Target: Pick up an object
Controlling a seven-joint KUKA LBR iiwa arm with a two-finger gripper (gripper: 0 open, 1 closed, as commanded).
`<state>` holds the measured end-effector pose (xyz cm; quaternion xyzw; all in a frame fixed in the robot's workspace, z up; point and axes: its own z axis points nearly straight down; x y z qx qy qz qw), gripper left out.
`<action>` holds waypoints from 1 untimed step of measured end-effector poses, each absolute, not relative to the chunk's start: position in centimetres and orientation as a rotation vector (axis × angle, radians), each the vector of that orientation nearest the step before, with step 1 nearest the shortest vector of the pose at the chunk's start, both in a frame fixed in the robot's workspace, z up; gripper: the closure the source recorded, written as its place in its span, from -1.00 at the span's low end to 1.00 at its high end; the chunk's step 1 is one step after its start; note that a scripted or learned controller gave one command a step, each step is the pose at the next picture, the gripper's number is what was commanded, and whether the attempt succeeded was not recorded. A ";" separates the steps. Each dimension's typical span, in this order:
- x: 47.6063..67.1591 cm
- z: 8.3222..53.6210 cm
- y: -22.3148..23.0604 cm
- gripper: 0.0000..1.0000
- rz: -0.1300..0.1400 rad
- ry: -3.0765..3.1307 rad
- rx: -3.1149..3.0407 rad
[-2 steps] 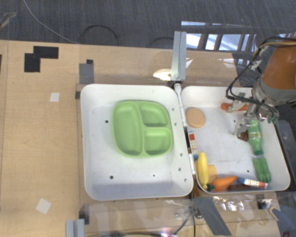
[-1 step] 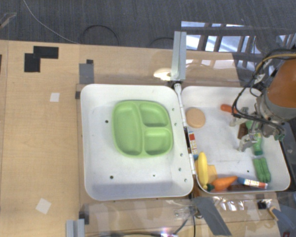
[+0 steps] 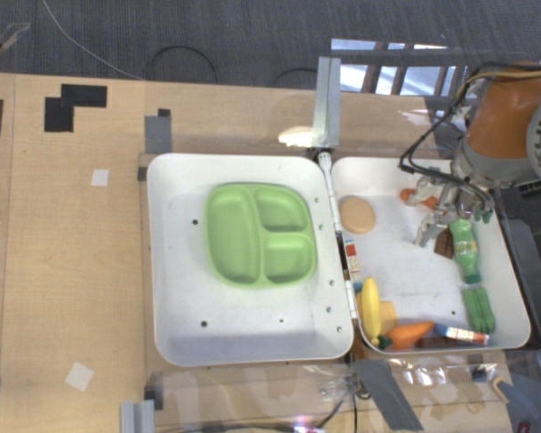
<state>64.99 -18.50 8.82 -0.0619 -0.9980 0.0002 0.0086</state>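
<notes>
Claw (image 3: 442,216) low in right bin (image 3: 406,269), fingers spread, grasping nothing. Green bottle (image 3: 465,249) just right of it, near brown item (image 3: 444,244). Cookie (image 3: 357,214), banana (image 3: 370,305), carrot (image 3: 409,335) also there. Green tray (image 3: 258,234) in left bin (image 3: 180,323).

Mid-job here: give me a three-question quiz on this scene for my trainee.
1. True or false: the green tray lies in the right bin.
2. Which lies against the right bin's left wall? A) banana B) green bottle C) tan disc
3. Fill in: the gripper hangs over the ___ bin.

Key: 1. False, it lies in the left bin. 2. A. 3. right.
</notes>
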 end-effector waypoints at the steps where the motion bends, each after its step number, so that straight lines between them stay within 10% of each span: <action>1: 61.0 8.8 -19.5 -1.00 0.004 -3.152 -0.072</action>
